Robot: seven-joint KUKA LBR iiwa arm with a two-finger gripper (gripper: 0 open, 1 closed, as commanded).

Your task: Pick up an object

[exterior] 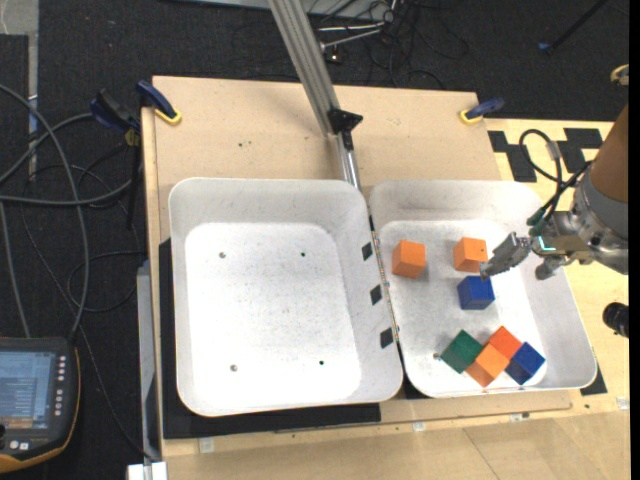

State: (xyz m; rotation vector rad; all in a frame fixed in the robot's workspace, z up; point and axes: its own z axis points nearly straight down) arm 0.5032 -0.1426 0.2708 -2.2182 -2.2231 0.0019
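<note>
Nearest you, along the front wall of the right bin (575, 313), four blocks sit packed together: a green block (461, 351), two orange blocks (486, 365) and (505, 342), and a blue block (525, 362), all touching their neighbours. Behind this cluster, a lone blue block (476, 292) lies near the bin's middle. The gripper (498, 259) sits just above it, with an orange block (469, 253) directly beside the fingertips; you cannot tell how far the jaws are spread or whether they grip anything. Left of that orange block, well apart, another orange block (408, 258) rests in open floor. Beyond the bin's left wall, the left bin (200, 208) offers unobstructed room. Behind both bins, a metal pole (305, 53) slants across the bench.
</note>
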